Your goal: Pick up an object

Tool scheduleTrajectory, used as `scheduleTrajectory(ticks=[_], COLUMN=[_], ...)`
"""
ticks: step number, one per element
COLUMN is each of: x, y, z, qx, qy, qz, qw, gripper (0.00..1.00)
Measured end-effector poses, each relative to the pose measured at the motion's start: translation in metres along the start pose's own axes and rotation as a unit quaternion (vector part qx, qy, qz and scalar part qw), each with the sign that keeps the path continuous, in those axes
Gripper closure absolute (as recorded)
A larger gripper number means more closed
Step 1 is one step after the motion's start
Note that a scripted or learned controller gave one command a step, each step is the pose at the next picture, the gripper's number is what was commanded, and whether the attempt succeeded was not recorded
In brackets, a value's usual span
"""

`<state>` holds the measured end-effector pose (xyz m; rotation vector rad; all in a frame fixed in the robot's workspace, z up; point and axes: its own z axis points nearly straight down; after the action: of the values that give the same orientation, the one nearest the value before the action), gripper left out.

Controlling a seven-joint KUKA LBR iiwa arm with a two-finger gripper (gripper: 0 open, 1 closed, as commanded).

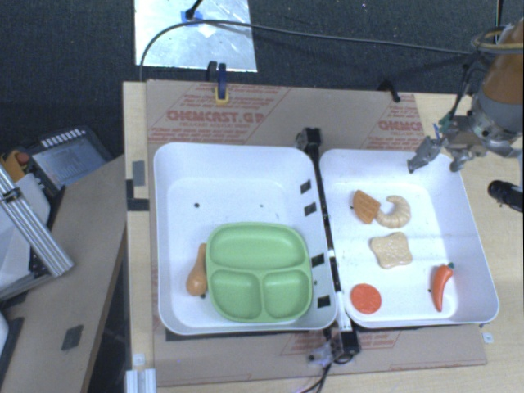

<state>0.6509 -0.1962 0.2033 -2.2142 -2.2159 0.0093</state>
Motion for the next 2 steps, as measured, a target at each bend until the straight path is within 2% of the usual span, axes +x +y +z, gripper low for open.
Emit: scheduleTrajectory(ticks=[1,2], x=[0.0,0.01], y=[0.003,0.007], z=[-0.009,0.042], qx=[-0.006,-0.005], qy=[-0.001,-0.001], qz=[-0.001,-0.003], qw=[1.0,1.0], gripper=[0.0,0.0])
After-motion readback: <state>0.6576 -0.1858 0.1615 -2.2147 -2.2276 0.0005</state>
